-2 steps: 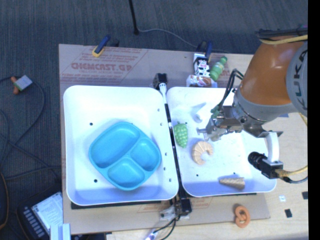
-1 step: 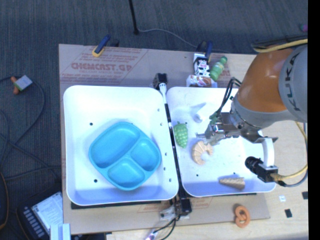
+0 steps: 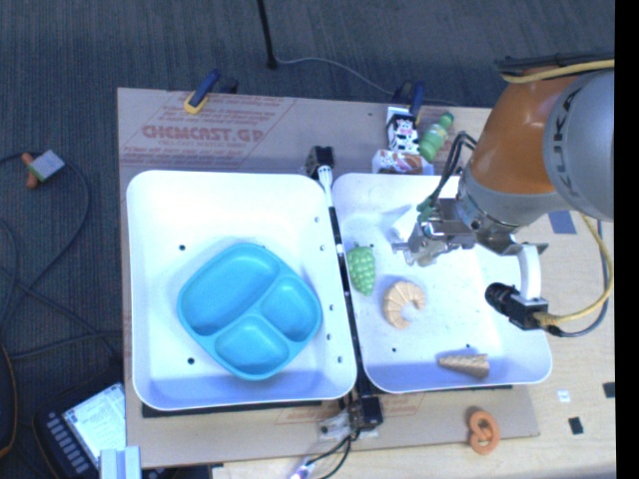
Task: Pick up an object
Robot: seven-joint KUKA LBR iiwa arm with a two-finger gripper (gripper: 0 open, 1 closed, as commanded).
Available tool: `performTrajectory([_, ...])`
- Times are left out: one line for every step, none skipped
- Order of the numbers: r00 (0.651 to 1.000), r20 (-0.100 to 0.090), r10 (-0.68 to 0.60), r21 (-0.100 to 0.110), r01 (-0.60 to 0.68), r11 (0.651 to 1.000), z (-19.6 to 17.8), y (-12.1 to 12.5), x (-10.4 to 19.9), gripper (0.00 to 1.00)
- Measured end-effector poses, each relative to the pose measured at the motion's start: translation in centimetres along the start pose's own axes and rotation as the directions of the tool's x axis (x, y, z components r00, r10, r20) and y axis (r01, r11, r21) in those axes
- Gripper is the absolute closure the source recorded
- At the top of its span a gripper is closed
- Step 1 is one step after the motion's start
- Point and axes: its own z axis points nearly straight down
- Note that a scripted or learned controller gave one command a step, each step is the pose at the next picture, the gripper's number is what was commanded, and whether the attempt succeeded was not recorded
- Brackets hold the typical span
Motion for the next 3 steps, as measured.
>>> performTrajectory([1.000,0.001,0.000,-0.003,0.000,1.000,-1.7,10.7,2.0,1.00])
performTrajectory([1.000,0.001,0.001,-0.001,-0.001,1.000,-3.6,1.3,4.0,1.00])
performTrajectory([1.000,0.000,0.001,0.000,-0.001,1.000,-3.8,-6.1,6.8,1.00])
